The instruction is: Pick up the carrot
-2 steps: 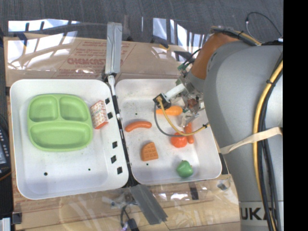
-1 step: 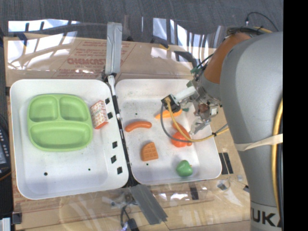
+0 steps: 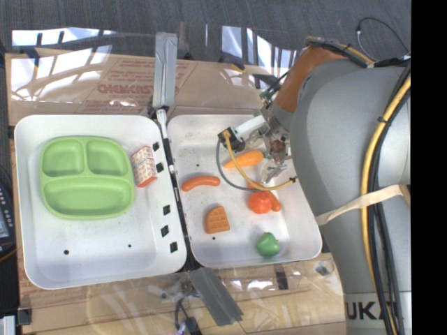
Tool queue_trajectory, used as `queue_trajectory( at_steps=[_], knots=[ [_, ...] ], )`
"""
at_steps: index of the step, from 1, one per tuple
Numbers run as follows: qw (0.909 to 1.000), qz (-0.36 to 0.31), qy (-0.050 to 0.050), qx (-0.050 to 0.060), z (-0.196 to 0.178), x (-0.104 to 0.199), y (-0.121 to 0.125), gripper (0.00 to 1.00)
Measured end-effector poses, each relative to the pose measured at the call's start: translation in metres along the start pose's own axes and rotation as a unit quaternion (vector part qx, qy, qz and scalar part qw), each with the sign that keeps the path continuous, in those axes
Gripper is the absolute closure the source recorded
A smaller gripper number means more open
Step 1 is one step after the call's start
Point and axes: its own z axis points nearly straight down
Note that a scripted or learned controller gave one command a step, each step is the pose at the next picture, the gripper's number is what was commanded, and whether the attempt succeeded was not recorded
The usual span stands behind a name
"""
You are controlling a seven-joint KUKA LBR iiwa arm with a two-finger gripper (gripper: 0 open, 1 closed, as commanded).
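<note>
The carrot (image 3: 243,160), a short orange piece, lies nearly level in the upper middle of the right bin (image 3: 195,135). My gripper (image 3: 274,152) is low in that bin at the carrot's right end, touching it or very close to it. The grey arm and a loop of cable hide how the two meet, so I cannot tell whether the carrot is held.
In the right bin are also an orange-red sausage (image 3: 200,183), a waffle piece (image 3: 217,220), a red tomato (image 3: 262,202) and a green pepper (image 3: 267,244). The left bin (image 3: 91,257) holds a green divided plate (image 3: 86,176) and a small can (image 3: 144,166) near the divider.
</note>
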Motion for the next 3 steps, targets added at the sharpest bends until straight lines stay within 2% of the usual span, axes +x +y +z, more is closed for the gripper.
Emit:
queue_trajectory(
  at_steps=[1,2,3],
  knots=[
    [1.0000,0.000,0.000,0.000,0.000,0.000,0.000,0.00],
    [1.0000,0.001,0.002,0.000,-0.098,-0.001,0.011,0.00],
    [1.0000,0.002,-0.001,0.001,0.000,-0.013,-0.014,0.00]
  ],
)
